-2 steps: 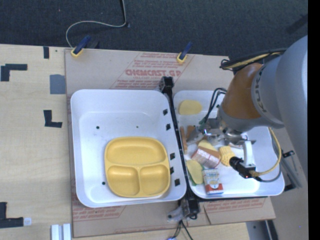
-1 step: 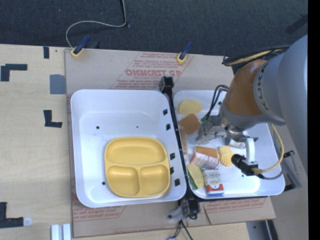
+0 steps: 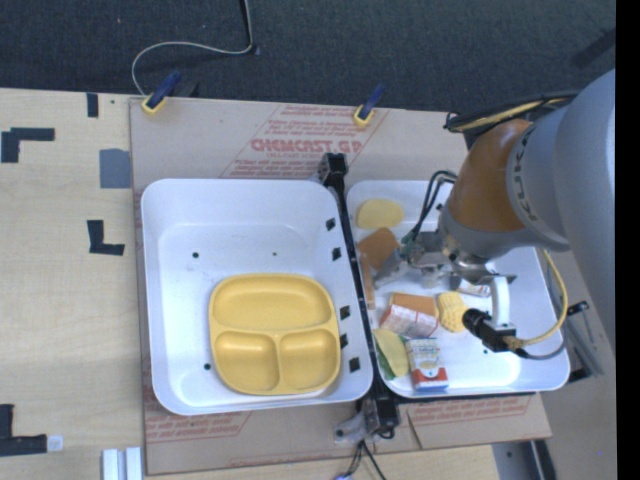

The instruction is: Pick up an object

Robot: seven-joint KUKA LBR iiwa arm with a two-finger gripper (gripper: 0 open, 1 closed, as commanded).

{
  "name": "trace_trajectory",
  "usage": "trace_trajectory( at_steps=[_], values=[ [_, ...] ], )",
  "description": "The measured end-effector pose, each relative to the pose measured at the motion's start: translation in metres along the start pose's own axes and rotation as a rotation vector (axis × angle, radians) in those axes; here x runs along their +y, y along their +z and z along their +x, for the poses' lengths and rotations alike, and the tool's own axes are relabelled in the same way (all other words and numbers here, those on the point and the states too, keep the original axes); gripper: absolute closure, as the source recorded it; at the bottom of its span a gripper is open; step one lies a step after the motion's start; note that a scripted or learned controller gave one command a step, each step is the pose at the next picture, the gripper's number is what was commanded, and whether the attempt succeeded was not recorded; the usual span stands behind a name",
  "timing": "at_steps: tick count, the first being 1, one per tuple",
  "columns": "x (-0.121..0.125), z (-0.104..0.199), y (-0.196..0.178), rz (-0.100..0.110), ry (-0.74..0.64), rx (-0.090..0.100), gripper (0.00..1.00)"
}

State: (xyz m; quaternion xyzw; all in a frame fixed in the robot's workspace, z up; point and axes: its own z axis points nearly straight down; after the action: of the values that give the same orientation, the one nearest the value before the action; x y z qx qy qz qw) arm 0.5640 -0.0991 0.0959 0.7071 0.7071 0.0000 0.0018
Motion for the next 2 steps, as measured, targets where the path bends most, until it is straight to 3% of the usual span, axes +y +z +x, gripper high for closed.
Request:
trace_trajectory(
  at_steps=[1,2],
  values=[
    [0.0961,0.0002,0.0117,-0.004,-0.004,0.001,0.00],
    [0.0871,0.0031,0.0112,0.002,-0.001,0.001,0.00]
  ],
)
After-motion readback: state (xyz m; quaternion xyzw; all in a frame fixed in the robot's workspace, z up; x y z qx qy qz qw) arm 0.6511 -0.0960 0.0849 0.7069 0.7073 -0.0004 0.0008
